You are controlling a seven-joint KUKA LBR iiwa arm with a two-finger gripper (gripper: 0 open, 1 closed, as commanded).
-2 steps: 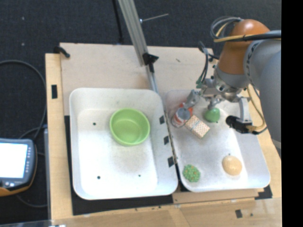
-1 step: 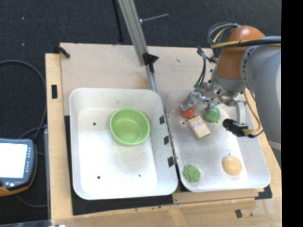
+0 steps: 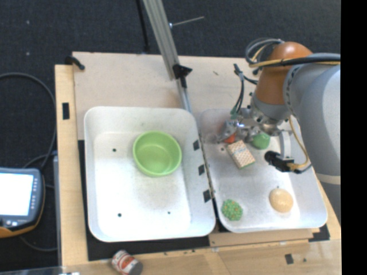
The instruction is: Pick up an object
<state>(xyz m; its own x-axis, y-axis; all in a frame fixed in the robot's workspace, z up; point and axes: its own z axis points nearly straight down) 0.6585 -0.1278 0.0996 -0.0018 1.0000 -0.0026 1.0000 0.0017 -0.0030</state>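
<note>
My gripper (image 3: 236,129) hangs low over the far part of the right bin (image 3: 304,216), under the orange-banded wrist. Just beneath it sits a small red object (image 3: 229,137), and a pale checkered block (image 3: 241,154) lies tilted right in front of it. A smooth green ball (image 3: 261,140) rests beside the gripper on its right, partly hidden by the wrist. Nearer the front of the same bin lie a speckled green ball (image 3: 232,209) and a tan egg-shaped object (image 3: 281,200). Nothing visibly sits in the gripper.
The left bin (image 3: 103,211) holds a light green bowl (image 3: 157,153). A slanted metal post (image 3: 166,39) rises from behind the bins. A small can (image 3: 127,262) lies on the bench's front edge, and a tablet (image 3: 17,199) sits off to the left.
</note>
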